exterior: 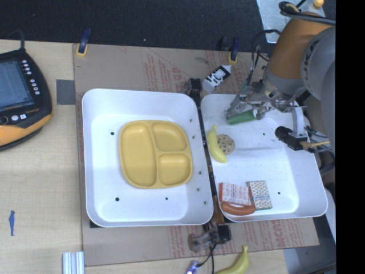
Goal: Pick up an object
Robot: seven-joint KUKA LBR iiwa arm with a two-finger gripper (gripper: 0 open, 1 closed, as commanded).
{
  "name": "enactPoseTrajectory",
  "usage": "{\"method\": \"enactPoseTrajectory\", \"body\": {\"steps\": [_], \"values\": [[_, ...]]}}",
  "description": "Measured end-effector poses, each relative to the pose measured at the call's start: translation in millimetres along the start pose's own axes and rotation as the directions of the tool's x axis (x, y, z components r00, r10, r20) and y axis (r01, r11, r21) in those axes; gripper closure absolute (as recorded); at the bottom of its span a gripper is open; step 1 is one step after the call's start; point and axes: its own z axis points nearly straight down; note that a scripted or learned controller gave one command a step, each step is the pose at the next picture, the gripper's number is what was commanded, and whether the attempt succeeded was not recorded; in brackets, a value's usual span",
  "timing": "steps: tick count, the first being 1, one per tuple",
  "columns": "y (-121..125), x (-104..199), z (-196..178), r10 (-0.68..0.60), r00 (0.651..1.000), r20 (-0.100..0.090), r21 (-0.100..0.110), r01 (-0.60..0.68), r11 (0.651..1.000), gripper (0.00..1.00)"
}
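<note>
My gripper [249, 108] hangs low over the far end of the right bin [296, 176]. Its fingers stand apart, open, on either side of a small green cylinder [239, 117] lying on the bin floor. Whether they touch it I cannot tell. A yellow banana [215, 145] and a round cookie [226, 144] lie at the bin's left wall. At the near end are a red packet [234, 192], a small patterned box [260, 194] and a sausage [236, 209].
The left bin [102, 170] holds a yellow divided plate [155, 153]. Outside the bins, a black-and-white item [215, 77] lies behind them, a second banana [236, 262] in front, and a control pendant [17, 96] at far left.
</note>
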Motion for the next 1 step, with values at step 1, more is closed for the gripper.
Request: {"method": "enactPoseTrajectory", "body": {"steps": [1], "values": [[-26.7,37.2,-158.9,0.001,1.000,0.000,-0.001,-0.001,1.000,1.00]]}}
